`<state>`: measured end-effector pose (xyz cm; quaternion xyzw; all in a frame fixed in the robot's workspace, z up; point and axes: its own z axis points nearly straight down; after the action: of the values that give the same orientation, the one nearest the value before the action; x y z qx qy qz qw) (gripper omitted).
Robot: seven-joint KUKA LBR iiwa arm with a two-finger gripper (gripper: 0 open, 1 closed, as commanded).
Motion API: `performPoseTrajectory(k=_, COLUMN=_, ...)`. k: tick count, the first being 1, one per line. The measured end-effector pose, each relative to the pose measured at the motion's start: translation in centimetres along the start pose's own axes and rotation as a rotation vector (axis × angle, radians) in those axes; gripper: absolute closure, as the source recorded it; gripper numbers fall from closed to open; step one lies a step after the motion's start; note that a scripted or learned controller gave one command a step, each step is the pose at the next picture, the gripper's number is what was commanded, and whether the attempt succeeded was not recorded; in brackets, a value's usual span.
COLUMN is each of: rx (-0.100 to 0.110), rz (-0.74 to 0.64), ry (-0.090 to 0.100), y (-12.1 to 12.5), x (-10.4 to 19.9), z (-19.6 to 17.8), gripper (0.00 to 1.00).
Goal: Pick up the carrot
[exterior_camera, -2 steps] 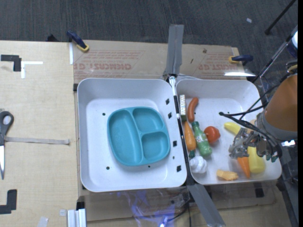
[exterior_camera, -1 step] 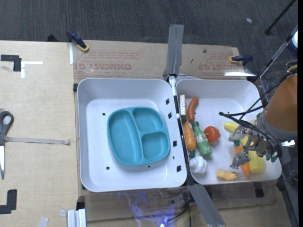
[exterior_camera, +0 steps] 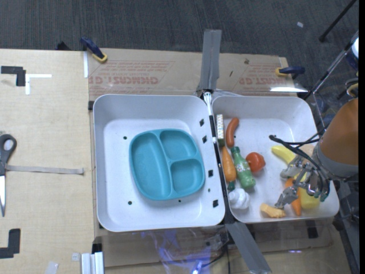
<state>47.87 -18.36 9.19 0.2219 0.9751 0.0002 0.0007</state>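
Note:
The carrot (exterior_camera: 228, 164) is a long orange piece lying along the left wall of the right bin (exterior_camera: 259, 112), beside a green bottle (exterior_camera: 245, 173). My gripper (exterior_camera: 290, 184) hangs low over the right part of that bin, well to the right of the carrot. It is open, with one finger (exterior_camera: 285, 198) pointing toward the front and the other toward the back. A small orange piece (exterior_camera: 296, 206) shows between and below the fingers, partly hidden by the gripper. I cannot tell whether the fingers touch it.
Also in the right bin are a red sausage (exterior_camera: 231, 131), a tomato (exterior_camera: 255, 161), a banana (exterior_camera: 283, 153), a white bulb (exterior_camera: 238, 198), a yellow-orange chunk (exterior_camera: 272, 211) and a yellow item (exterior_camera: 308, 199). The left bin (exterior_camera: 108, 170) holds a teal divided plate (exterior_camera: 167, 164).

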Motion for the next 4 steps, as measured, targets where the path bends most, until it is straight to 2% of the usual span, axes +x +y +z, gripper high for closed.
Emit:
performPoseTrajectory(k=1, rx=0.000, rz=-0.004, ry=-0.005, y=0.10, x=-0.20, z=-0.96, gripper=1.00)
performPoseTrajectory(k=2, rx=0.000, rz=-0.003, ry=-0.005, y=0.11, x=-0.20, z=-0.96, gripper=0.00)
performPoseTrajectory(k=3, rx=0.000, rz=0.449, ry=-0.001, y=0.56, x=0.23, z=-0.01, gripper=0.00)
performPoseTrajectory(k=4, rx=-0.001, rz=0.446, ry=-0.005, y=0.64, x=0.06, z=-0.95, gripper=1.00)
